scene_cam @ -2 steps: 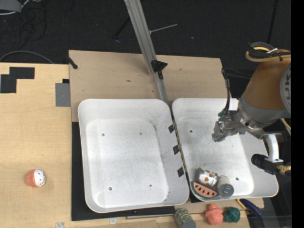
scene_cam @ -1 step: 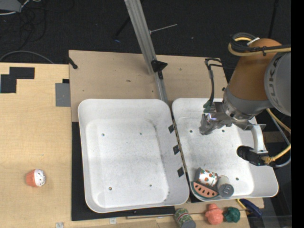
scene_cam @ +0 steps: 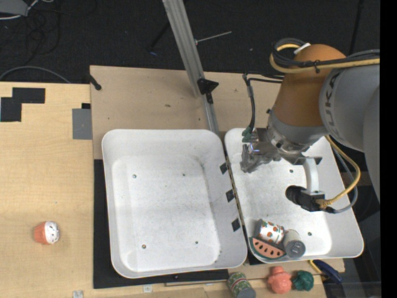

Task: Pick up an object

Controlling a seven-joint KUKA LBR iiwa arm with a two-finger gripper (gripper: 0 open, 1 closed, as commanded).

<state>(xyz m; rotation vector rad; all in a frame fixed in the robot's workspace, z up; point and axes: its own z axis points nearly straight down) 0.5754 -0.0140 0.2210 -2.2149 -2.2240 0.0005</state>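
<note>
so: two white bins side by side on the bench. the left bin (scene_cam: 118, 166) has a speckled floor. the right bin (scene_cam: 347, 244) carries three things, all bunched in its near left corner: one small red-and-white can (scene_cam: 271, 232) lying on its side, one watermelon-slice toy (scene_cam: 268, 249) pressed against the near rim, and one grey cylinder (scene_cam: 293, 247) just beside the can, touching or nearly touching it.

one arm (scene_cam: 310, 98), grey with an orange band, comes in from the right over the right bin. its gripper (scene_cam: 250, 156) hangs above the bin's far left part, close to the wall shared with the left bin and well apart from the three objects in the near corner. nothing shows between the fingers; whether they are spread or closed, cannot tell at this angle.

outside the bins, past the near edge of the right bin: one green-patterned can (scene_cam: 238, 284), one pink lumpy toy (scene_cam: 279, 279), one green lumpy toy (scene_cam: 303, 280), in a row, the pink and green touching. far out on the left of the bench, one orange-and-white ball toy (scene_cam: 46, 233), alone. one metal rail (scene_cam: 186, 45) slants in from the far side toward the gap between the bins.
</note>
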